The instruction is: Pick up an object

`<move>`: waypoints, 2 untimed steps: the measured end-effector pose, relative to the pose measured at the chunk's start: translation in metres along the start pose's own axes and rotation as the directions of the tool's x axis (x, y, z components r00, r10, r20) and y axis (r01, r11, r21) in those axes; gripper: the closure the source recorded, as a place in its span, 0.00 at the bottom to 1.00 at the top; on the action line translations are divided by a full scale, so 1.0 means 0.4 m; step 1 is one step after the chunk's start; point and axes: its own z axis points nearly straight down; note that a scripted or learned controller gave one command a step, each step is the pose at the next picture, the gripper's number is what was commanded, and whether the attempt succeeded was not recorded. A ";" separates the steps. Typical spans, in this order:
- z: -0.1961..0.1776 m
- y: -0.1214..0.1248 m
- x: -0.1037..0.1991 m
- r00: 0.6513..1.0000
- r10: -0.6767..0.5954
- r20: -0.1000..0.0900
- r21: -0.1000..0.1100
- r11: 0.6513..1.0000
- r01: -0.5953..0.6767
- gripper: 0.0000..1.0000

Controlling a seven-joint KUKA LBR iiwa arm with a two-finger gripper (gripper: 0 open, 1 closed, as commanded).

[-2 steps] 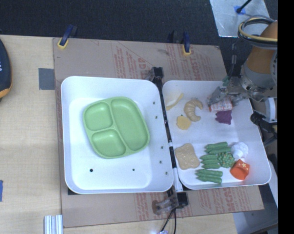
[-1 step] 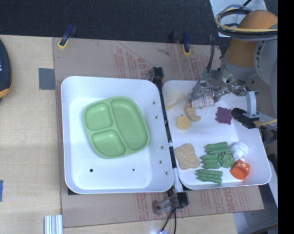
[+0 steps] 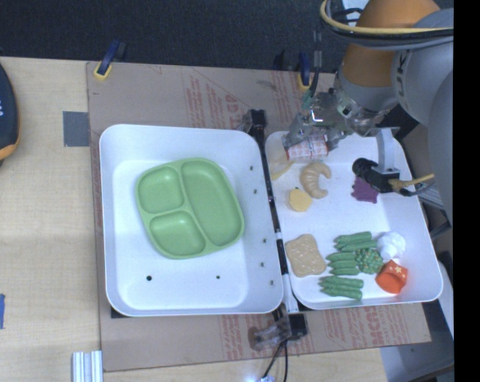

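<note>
Green tray [image 3: 190, 208] in left bin [image 3: 116, 146]; food, seemingly toys, in right bin [image 3: 419, 221]

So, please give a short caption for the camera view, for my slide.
Arm's gripper low over small can in the right bin; green tray in the left bin.

Evenly and brightly lit from overhead. Soft, short shadows under the end effector [image 3: 318, 126] and along the bin walls left of it. Slightly overexposed white bins [image 3: 120, 237], mild softness throughout, dark background behind.
</note>
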 end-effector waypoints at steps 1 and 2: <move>-0.051 -0.191 -0.059 1.000 0.011 0.002 0.011 1.000 -0.011 1.00; -0.050 -0.258 0.051 1.000 0.003 0.001 0.011 1.000 -0.003 1.00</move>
